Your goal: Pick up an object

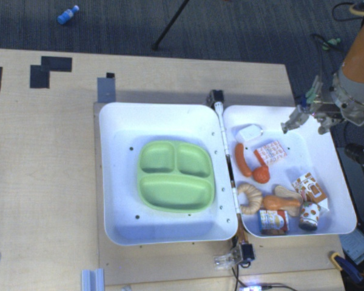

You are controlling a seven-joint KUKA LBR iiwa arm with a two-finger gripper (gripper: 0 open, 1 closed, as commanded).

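The right bin [337, 162] holds several small items: a white piece [249, 132], a red-and-white packet [272, 152], an orange sausage [242, 160], a red tomato [261, 174], a pale pretzel [249, 197], an orange carrot [281, 202], a can [273, 221] and brown-and-white packets [309, 190]. My gripper [306, 124] hangs over the bin's upper right corner, above and to the right of the red-and-white packet. Its fingers [290, 123] are spread open and hold nothing.
The left bin [118, 162] bears a green divided plate [174, 176]. A black clamp [216, 97] sits at the top of the ridge between the bins. Cables and a connector [236, 256] lie at the bench's front edge.
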